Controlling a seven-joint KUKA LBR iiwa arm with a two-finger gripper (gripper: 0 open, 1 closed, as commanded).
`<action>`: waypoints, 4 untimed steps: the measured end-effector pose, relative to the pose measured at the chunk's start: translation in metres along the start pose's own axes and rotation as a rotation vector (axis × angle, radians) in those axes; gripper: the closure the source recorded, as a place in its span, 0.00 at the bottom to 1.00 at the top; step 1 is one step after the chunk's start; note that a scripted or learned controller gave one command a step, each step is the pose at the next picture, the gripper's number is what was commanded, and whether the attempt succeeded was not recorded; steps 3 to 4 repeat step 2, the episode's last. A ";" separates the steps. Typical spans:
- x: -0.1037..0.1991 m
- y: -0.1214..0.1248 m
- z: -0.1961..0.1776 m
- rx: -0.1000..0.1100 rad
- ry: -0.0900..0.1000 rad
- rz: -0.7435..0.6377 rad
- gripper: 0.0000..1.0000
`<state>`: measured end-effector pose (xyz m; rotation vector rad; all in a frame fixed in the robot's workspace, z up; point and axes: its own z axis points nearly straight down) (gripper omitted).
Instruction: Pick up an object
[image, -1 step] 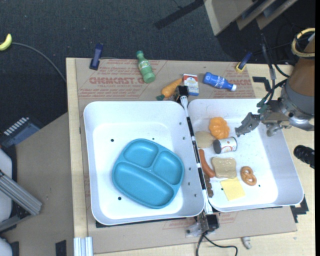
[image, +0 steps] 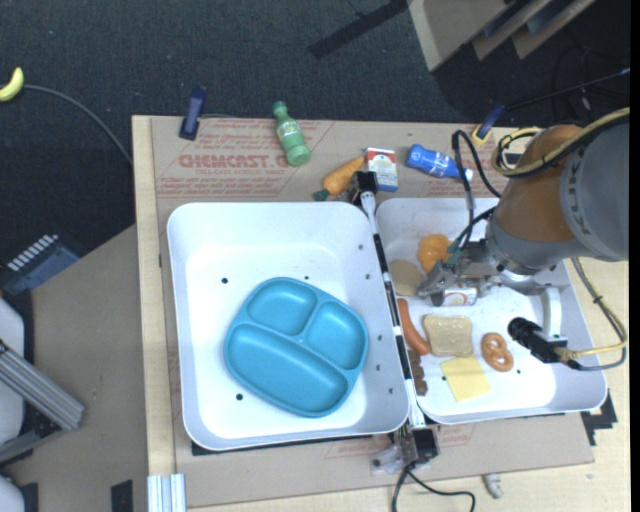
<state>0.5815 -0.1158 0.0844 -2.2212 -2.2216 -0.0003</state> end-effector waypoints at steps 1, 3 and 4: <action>0.000 0.001 -0.011 -0.004 -0.001 0.002 1.00; 0.063 -0.043 -0.101 -0.001 0.000 -0.002 1.00; 0.063 -0.043 -0.101 -0.001 0.000 -0.002 1.00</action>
